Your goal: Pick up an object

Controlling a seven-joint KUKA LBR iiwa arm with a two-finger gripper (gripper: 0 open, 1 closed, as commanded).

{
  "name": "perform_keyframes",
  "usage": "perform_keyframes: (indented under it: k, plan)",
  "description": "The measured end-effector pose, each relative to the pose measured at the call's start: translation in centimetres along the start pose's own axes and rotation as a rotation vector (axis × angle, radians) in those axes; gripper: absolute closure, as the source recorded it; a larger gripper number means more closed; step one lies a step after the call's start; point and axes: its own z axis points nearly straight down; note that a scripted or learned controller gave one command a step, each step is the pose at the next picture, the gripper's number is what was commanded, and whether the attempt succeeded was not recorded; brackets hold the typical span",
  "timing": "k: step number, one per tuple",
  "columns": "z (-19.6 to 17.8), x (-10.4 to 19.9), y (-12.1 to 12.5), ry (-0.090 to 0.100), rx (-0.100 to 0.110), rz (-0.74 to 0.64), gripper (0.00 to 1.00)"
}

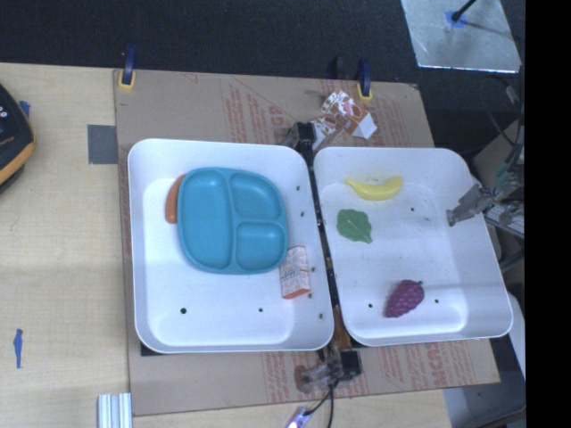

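While the gripper (464, 208) waits at the right bin's (446, 326) right rim, nothing is between its fingers, and whether they are wide or narrow cannot be told.

Largest of all, the left bin (214, 328) holds a blue tray (234, 219) with an orange piece (170, 201) tucked under its left edge and a small packet (295, 272) at its near right corner. Inside the right bin, a banana (374, 186) lies at the far side, its long axis running left to right; it appears the nearest target, lying left and slightly far of the gripper. Purple grapes (403, 298) sit near, below the gripper's line, and a green leaf (354, 225) lies farther left.
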Motion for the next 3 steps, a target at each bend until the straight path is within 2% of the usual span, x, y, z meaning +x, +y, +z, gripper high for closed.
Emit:
perform_keyframes:
  k: [1, 2, 3]
  plan:
    - [11.5, 5.2, -3.9, 0.0, 0.002, 0.0, 0.0]
    - [18.2, 9.1, -4.3, 0.001, 0.001, -0.001, 0.0]
    - [18.1, 3.6, 0.6, 0.0, -0.001, 0.002, 0.0]
